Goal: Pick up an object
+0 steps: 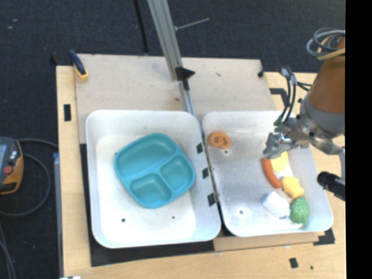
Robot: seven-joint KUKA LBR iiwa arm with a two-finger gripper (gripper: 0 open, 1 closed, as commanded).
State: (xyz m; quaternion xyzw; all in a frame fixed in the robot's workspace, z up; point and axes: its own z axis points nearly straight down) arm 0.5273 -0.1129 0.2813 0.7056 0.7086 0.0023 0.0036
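White left bin (99, 225) holds a turquoise divided plate (154, 169). Right bin (244, 225) holds an orange ring (219, 140) near its far-left corner and, along its right side, a clustered orange sausage (270, 174), yellow blocks (289, 182), white piece (275, 203) and green lump (299, 210). Gripper (278, 144) hangs just above the sausage; its state cannot be told.
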